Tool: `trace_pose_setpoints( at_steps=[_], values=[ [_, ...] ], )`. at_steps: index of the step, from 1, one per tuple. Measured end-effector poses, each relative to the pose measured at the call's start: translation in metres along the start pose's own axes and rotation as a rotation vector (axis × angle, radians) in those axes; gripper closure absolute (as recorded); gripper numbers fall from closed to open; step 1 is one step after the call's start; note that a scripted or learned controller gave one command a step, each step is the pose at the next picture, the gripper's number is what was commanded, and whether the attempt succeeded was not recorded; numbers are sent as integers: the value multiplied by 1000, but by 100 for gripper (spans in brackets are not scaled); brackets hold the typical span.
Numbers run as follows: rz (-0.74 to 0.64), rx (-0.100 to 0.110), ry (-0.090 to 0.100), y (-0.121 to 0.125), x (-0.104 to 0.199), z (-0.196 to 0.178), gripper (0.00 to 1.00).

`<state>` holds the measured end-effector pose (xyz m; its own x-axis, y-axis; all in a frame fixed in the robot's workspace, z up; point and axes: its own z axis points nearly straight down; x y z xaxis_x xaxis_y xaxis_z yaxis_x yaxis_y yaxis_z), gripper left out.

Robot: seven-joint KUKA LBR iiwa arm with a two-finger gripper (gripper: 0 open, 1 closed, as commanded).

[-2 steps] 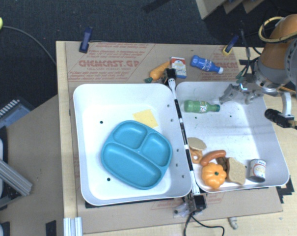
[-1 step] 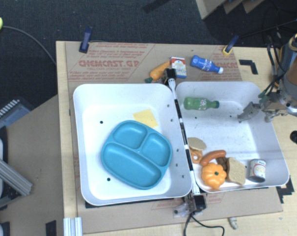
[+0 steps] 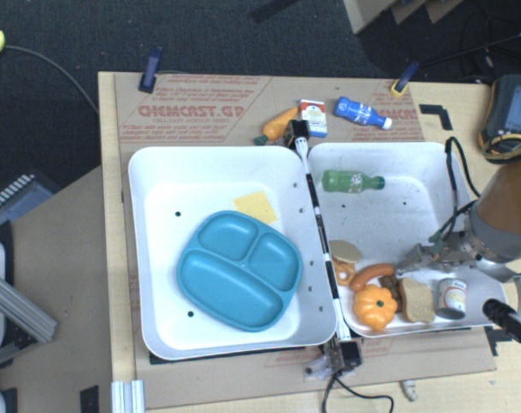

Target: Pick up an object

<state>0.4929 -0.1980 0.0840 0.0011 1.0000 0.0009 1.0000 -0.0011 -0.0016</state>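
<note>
The right bin (image 3: 415,157) holds a green bottle (image 3: 352,181) lying near its far wall. Along its near edge lie an orange pumpkin (image 3: 374,306), a reddish sausage (image 3: 372,274), a tan round bun (image 3: 344,252), a slice of brown bread (image 3: 418,300) and a small can (image 3: 454,297). My gripper (image 3: 419,261) reaches in from the right, low over this cluster, with its tip just right of the sausage and above the bread. Nothing is visibly held in it.
The left bin (image 3: 148,188) carries a blue divided plate (image 3: 238,269) and a yellow cheese slice (image 3: 257,206). On the board behind the bins lie a carrot (image 3: 280,123), a small carton (image 3: 313,117) and a blue bottle (image 3: 362,113). A cable (image 3: 456,175) hangs over the right bin.
</note>
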Motion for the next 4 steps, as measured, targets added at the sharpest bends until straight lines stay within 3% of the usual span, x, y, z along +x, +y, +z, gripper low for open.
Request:
trace_pose_setpoints(
  at_steps=[1, 2, 3, 4],
  values=[
    [-3, -4, -1, 143, -3, -42, 0],
    [0, -1, -1, 67, -19, -58, 0],
    [0, -3, -2, 23, -14, -127, 0],
    [-2, 0, 0, -7, 60, -98, 0]
  ],
)
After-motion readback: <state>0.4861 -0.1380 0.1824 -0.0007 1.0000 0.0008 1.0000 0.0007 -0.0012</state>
